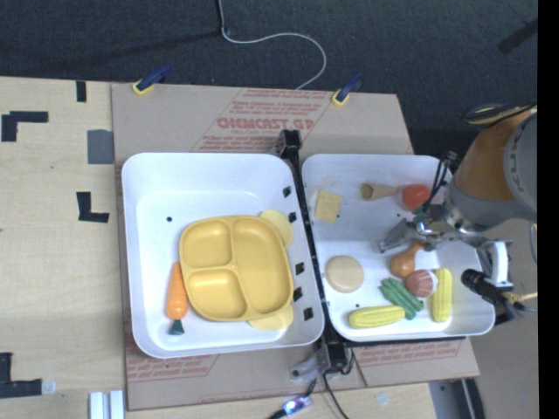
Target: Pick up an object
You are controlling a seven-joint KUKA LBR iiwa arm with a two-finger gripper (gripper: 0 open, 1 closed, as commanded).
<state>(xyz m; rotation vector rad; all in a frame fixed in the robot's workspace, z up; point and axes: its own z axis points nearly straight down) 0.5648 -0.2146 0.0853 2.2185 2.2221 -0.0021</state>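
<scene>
Metalwork of the end effector [417,234] hangs low over the right-hand shallow white bin [349,166], at the tip of the grey arm with its orange band [491,160]. Whether it is apart or together cannot be told from this slanted view, and nothing is visibly clamped in it.

The likeliest target is the small brown-orange rounded toy food piece [403,263], which lies on the bin floor just beside the end effector, on its near side, seemingly touching or almost under its tip. It looks like hollow moulded plastic: light, stiff, smooth and probably slippery, not fragile. Its rounded form may squirt out sideways, so I would take it across its widest middle, squarely from above.

Just beyond that piece from the end effector sits a red-and-white round toy [422,282], which crowds the grasp. A short yellow plastic corn cob [443,293] and a bundle of green toy pods [400,293] lie near it.

On the end effector's far side are a red toy tomato [416,195] and a tan mushroom-like piece [378,190].

Further left of the end effector rest a pale round bun-like disc [344,273] and a pale yellow wedge [327,206].

Well apart, further left again, the other white bin [148,182] holds a yellow divided plastic tray [234,264].
</scene>
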